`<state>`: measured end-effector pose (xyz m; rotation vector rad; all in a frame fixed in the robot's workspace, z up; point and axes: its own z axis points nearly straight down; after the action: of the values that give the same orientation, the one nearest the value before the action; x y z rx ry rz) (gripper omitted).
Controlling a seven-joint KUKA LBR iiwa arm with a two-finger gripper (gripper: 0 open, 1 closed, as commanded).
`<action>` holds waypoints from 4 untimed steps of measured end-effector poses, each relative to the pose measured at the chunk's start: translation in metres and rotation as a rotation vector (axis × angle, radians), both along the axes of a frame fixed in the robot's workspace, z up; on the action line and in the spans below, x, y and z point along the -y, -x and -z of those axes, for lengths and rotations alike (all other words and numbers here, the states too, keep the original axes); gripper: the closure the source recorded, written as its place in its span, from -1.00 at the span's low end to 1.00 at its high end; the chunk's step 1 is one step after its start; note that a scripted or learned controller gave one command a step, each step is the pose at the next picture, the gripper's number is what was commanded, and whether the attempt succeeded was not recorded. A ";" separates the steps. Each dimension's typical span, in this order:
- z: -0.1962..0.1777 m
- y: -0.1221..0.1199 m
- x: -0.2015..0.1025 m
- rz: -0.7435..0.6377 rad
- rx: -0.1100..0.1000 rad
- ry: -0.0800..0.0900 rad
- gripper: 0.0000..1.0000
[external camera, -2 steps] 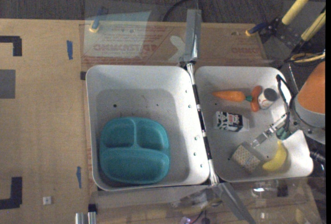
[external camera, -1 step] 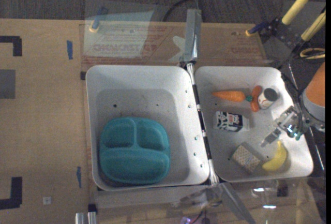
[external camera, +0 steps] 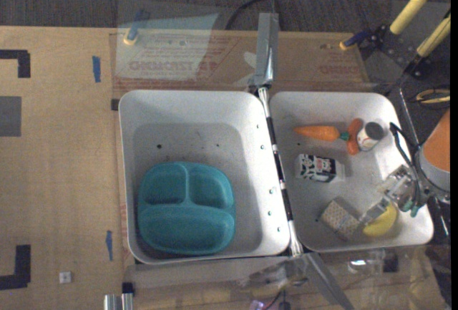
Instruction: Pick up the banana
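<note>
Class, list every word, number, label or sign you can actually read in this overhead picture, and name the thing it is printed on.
Nothing reads with certainty.
Clear sheet behind the left bin: one large printed line and smaller lines, too faint and blurred.
Small black-and-white carton in the right bin: cow-patch pattern, any lettering too small.

You are looking at a tan worktop [external camera: 57,180] carrying two white bins: one [external camera: 130,158] well beyond the claw [external camera: 385,202], one [external camera: 358,102] lying under it.

Tray [external camera: 186,208] in left bin [external camera: 136,158]; banana [external camera: 381,224] in right bin's [external camera: 422,230] near corner.
</note>
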<state>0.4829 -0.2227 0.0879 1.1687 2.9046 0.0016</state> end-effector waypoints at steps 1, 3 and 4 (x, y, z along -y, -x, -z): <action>-0.012 -0.003 0.002 0.003 0.011 0.005 1.00; -0.001 -0.047 -0.019 0.417 0.001 -0.002 1.00; -0.002 -0.080 -0.100 0.369 0.006 -0.004 1.00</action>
<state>0.5627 -0.1224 0.0897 1.6803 2.6375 0.0076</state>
